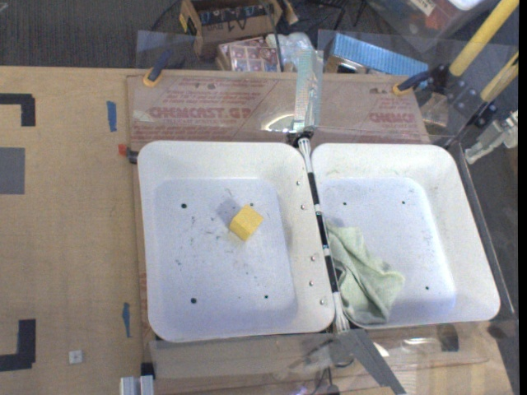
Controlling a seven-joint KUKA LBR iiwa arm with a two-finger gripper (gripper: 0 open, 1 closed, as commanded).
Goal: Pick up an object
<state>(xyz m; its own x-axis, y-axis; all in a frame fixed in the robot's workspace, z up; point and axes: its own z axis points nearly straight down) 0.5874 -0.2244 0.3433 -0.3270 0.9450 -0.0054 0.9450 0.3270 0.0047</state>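
Bins loaded, pick not yet begun

Bench [66, 220] first: brown board, black marks along its left edge, blue tape scraps, clutter beyond the far edge. On it I see two white bins touching along their inner rims. Left bin [165, 303] holds one thing, right bin [428, 220] holds one thing.

Cloth [362, 274] is the bigger item: pale green, crumpled, bunched against the right bin's inner wall near its front corner, one fold riding up toward the rim. Block [245, 222] is the smaller: yellow, cube-like, sitting turned on its corner near the middle of the left bin, well apart from every wall.

Of the gripper's jaws I cannot tell the state from this feed.

My judgement: the block is the cleaner target. I would come straight down over it, turn the wrist so the fingers meet two flat faces rather than corners, and close low on its sides. Nothing crowds it. The cloth is riskier; it lies tight to the wall and rim, so a finger could strike plastic or pinch a single loose fold.
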